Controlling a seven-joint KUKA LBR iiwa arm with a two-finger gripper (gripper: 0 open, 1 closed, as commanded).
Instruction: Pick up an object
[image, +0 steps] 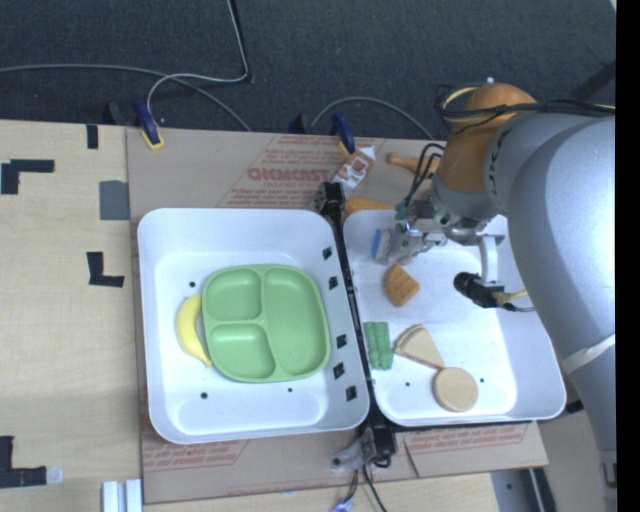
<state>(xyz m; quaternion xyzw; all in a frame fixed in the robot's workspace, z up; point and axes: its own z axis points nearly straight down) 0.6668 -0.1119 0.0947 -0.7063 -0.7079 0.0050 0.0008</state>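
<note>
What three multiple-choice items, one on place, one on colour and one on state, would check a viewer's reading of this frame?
1. Where does the green divided plate lie?
A. in the left bin
B. in the right bin
C. on the bare bench

2. What colour is the thing tucked under the plate's left edge?
A. blue
B. yellow
C. red

3. How does the gripper stand relative to the brown waffle-patterned block?
A. it holds the block high over the left bin
B. it hangs just above the block, apart from it
C. it presses the block against the round wooden disc

Answers: 1 A, the plate sits inside the left bin. 2 B, a yellow banana peeks out there. 3 B, the block lies on the floor of the right bin, below the gripper.
</note>
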